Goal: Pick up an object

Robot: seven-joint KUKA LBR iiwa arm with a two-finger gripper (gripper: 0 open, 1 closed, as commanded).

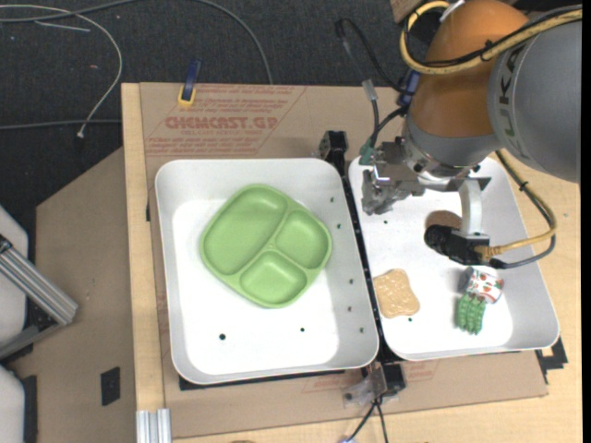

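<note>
Worktop (138,247) is seen as flat brown cardboard, printed lettering at its far edge, two shallow white bins side by side on it.

Arm (545,72): smooth grey casing, rounded orange band above the wrist, cables looped around it. It is positioned over the far part of the right bin.

Left bin (175,275): white plastic, glossy, rounded corners. A light green divided plate (266,245) lies in it, moulded plastic with three compartments, set at a skew.

Right bin (526,312): same white plastic. Candidate pick objects are located here, all near the front half: a flat tan toast-shaped piece (396,293) with a speckled matte surface, close to the bin's left wall; a small green knobbly toy (470,313); a small white printed packet (484,284) just behind it, touching or nearly so. A brown rounded item (443,221) is partly hidden behind the black fitting on the arm.

Gripper (377,192): metal, held low at the right bin's far left corner. Nothing is seen between its fingers; how far they are parted cannot be told.

Risks, as judged:
- Gripper is well apart from every object; a close here would probably catch nothing.
- Toast piece is thin and flat, so fingers may slide over it.
- Green toy and packet sit together; a grab could knock one aside.
- Nearness to the bin wall could lead to a collision on descent.
</note>
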